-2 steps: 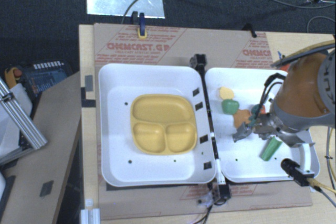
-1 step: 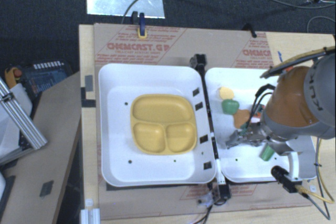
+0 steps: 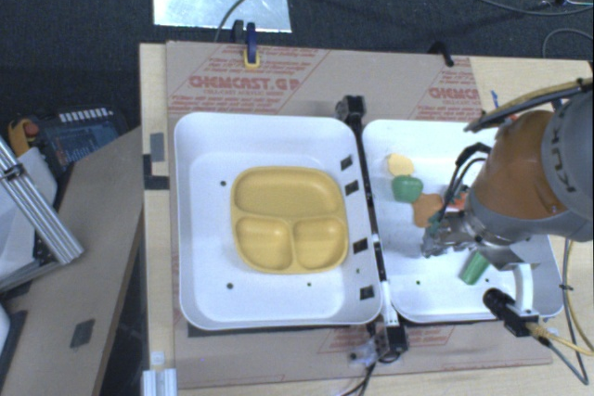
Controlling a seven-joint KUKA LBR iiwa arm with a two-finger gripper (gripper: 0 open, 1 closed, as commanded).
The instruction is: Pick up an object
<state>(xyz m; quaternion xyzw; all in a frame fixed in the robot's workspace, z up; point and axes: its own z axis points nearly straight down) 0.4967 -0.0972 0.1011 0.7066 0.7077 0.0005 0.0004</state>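
Tool (image 3: 436,241) low beside the orange piece (image 3: 426,210), grip impossible to tell from here; crowded green ball (image 3: 406,189) could get nudged.

Grey robot arm with an orange band

The arm (image 3: 548,176) is cased in smooth grey, a broad orange band (image 3: 520,164) is wrapped above the wrist, and thin black cables (image 3: 461,170) are looped beside it.
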